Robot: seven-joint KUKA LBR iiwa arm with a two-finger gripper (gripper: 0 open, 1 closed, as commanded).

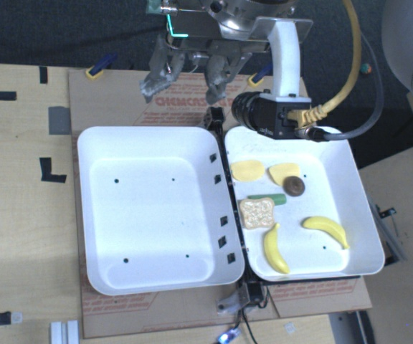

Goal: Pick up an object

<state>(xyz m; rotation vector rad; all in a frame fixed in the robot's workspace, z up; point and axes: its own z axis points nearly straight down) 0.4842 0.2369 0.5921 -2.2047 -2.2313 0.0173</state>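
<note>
Hovering above the far edge of the desk (20,192), the pincer (188,84) is hanging with its two fingers spread apart and nothing between them. It is sitting beyond the back rims of both bins, roughly over the seam where they meet, above the brown cardboard sheet.

The left bin (92,149) is lying nearer the camera's left. The right bin (357,192) is carrying all the objects, well apart from the pincer and nearer the camera. A yellow slice (248,170) and a second slice (282,172) are lying side by side toward the back. A brown round piece (294,186) is touching the second slice. A green stick (269,199) is resting just above a pale cracker (256,213). One banana (275,249) is lying just below the cracker; another banana (326,230) is curving to its right.
</note>
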